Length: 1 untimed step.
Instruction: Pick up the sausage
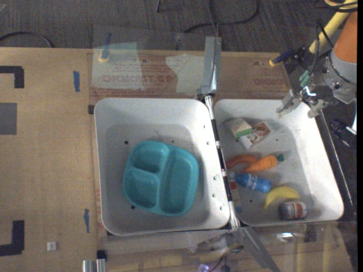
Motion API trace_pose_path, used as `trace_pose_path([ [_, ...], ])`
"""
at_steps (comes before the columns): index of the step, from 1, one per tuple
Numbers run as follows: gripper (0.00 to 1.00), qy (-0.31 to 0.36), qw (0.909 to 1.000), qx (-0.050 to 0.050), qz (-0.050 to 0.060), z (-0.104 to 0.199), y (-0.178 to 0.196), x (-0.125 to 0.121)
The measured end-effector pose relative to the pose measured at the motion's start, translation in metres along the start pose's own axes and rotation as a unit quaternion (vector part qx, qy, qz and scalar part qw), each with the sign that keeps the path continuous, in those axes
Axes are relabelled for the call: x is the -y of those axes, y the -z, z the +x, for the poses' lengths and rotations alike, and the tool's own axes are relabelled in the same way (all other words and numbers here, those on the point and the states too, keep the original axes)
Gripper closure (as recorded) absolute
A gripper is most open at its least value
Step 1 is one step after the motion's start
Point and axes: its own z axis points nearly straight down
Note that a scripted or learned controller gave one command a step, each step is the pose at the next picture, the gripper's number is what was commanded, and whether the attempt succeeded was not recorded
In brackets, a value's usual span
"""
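Right bin (317, 146): sausage (240, 161), carrot (264, 163), banana (281, 195) | left bin (113, 123): teal tray (161, 177) | fingers (299, 102) spread, grasping nothing

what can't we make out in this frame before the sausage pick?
- Sausage: partly hidden behind the carrot, small and blurred; its full length is unclear.
- Gripper: too small and blurred to read its state.
- Arm: cut off by the right edge.
- Carton and can: labels too blurred to read.

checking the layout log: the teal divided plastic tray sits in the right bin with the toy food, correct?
Not quite. The camera view shows the teal divided plastic tray in the left white bin; the toy food lies in the right white bin.
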Motion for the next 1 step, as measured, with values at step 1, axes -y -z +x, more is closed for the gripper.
trace_pose_path([
  [1,0.00,-0.112,0.9937,0.000,0.001,0.0483,-0.1275,0.0203],
])
